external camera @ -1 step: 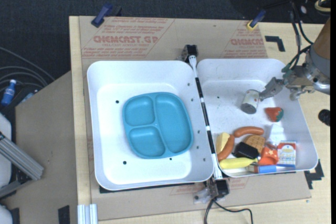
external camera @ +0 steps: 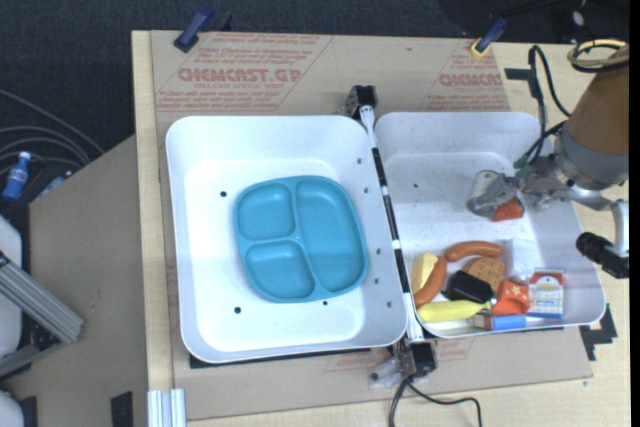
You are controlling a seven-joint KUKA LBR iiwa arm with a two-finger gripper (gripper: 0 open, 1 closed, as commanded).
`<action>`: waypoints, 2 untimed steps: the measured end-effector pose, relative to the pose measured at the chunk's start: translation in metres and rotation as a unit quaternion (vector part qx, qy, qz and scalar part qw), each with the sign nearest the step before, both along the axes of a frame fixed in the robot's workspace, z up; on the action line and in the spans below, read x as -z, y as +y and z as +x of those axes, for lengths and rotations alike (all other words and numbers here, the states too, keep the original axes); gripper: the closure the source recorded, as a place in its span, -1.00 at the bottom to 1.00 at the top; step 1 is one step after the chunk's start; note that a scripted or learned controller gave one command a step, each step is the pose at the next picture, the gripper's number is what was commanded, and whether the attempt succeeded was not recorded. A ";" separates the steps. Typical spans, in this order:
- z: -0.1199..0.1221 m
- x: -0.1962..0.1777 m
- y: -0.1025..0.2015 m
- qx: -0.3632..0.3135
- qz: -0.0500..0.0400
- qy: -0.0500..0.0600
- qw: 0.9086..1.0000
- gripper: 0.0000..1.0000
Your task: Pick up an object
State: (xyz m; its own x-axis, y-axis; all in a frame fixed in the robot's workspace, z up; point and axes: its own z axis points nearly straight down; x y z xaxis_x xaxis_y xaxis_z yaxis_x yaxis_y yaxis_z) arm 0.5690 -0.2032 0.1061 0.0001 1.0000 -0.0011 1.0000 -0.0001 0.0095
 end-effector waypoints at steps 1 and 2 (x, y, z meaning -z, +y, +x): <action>0.001 -0.012 0.000 0.000 -0.001 -0.002 1.000 1.00; 0.001 -0.011 0.000 0.000 0.000 -0.001 1.000 -1.00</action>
State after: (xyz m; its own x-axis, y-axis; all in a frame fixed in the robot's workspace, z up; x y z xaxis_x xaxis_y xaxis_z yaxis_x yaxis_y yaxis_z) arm 0.5697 -0.2034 0.1170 -0.0001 1.0000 -0.0018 0.9999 0.0002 0.0124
